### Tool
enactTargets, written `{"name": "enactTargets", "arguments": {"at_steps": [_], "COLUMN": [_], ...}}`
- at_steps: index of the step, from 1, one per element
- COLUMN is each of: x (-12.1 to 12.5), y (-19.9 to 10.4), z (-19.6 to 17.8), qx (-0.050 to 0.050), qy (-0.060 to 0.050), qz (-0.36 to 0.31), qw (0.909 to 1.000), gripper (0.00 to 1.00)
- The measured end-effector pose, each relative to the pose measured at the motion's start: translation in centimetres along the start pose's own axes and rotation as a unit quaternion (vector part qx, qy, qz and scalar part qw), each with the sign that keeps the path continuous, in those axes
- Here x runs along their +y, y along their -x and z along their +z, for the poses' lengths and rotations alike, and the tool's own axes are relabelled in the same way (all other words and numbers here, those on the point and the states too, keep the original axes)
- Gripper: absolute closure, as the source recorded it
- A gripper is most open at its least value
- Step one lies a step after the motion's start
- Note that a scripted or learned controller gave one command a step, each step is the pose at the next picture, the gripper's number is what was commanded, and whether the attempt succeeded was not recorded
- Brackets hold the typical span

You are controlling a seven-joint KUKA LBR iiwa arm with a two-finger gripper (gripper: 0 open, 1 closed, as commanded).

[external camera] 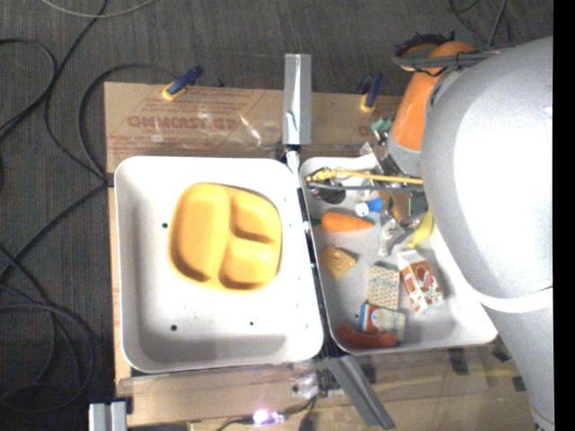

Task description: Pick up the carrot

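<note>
The orange carrot (346,224) lies on its side in the upper left part of the right bin (467,330), pointing right. My gripper (392,214) hangs low over the bin just to the right of the carrot's tip, under the grey arm and its orange band (415,110). Nothing shows as held. The arm's bulk hides the right side of this bin.
Below the carrot lie a cheese wedge (337,261), a patterned box (383,285), a red-and-white packet (420,284), a small can (381,317) and a red sausage (364,338). A banana (421,232) sits beside the gripper. The left bin (144,321) holds a yellow divided plate (226,235).
</note>
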State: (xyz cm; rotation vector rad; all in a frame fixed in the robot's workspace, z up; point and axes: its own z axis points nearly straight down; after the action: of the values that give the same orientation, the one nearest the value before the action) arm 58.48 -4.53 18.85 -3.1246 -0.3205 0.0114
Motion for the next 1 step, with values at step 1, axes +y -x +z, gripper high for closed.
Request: {"name": "enactTargets", "arguments": {"at_steps": [1], "x": [-2.38], "y": [-5.05], "z": [0.67], "qx": [0.0], "qy": [-0.001], "qz": [-0.02], "qw": [0.9998], "gripper": [0.0]}}
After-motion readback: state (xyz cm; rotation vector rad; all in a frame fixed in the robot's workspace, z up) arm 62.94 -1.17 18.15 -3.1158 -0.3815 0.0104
